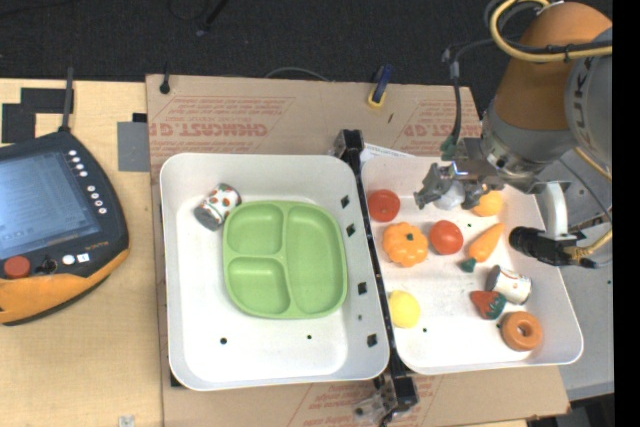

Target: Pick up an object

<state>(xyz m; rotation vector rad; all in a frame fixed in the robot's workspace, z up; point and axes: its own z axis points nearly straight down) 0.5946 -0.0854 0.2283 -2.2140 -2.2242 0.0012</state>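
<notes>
Toy food is the prize here, a scatter of it across the right bin (560,340), and any piece would do for this pick. Taking the orange pumpkin (405,244) as our landmark: a red tomato (383,206) sits just up and left of it, a second tomato (446,237) just to its right, a carrot (484,243) lies tilted further right, and a yellow lemon (403,308) waits below it, hard by the divider between the bins. Far off to the pumpkin's lower right sit a small mixed cluster of red, white and green bits (497,295) and a ringed doughnut (520,330).

The jaws (440,187) hang up and right of the pumpkin, above the bin floor, with nothing visibly caught between them; how wide they stand I cannot tell, as the dark metal blurs together. A yellow-orange piece (488,204) peeks out just beside the wrist, half covered by it, so its shape is anyone's guess. My read is that the arm is poised over the thickest part of the pile because that gives a program its best odds.

Over in the left bin (190,345), well left of the pumpkin, a green divided plate (285,260) lies flat with a small spotted cup (217,206) tipped at its upper-left corner. A pendant controller (55,215) rests on the surface beyond, cut off by the frame edge.
</notes>
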